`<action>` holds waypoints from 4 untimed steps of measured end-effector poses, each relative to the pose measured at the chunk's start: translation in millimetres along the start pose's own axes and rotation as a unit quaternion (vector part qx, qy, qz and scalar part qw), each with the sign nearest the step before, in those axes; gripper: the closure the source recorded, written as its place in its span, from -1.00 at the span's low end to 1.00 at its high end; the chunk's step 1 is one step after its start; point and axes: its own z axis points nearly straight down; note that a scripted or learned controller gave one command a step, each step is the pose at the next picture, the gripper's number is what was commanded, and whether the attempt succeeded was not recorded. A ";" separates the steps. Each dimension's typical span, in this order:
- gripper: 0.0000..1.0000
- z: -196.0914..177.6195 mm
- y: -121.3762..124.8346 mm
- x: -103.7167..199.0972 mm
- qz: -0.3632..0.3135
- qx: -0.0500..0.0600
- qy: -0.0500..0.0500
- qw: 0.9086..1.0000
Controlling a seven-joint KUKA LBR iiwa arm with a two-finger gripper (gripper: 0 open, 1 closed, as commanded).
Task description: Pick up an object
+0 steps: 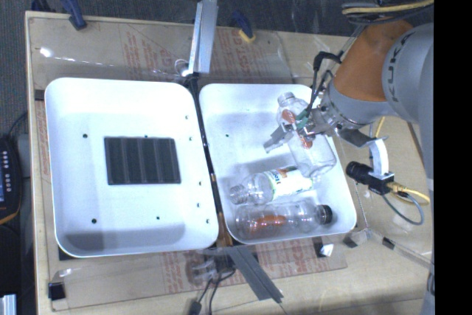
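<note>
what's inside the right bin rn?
Right bin holds three clear plastic bottles: one upright-ish under the gripper, one with a green label, one along the near wall. The arm covers the bin's far right corner.

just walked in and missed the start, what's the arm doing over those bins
The grey KUKA arm reaches in from the right over the right white bin. Its gripper is down at a clear plastic bottle near the bin's far right side. Two more clear bottles, one with a yellow-green label and one with reddish contents, lie near the front. The left white bin holds a dark ribbed rectangle.
</note>
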 end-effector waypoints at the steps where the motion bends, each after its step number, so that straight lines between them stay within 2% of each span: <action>1: -1.00 36.9 44.7 -7.8 -0.009 -0.001 0.000 1.000; 2: -1.00 -13.1 87.4 -15.3 0.008 -0.002 0.000 1.000; 3: 1.00 -22.4 88.1 -13.6 0.004 0.000 0.000 1.000; 4: 1.00 86.8 83.6 45.0 0.014 0.001 0.000 1.000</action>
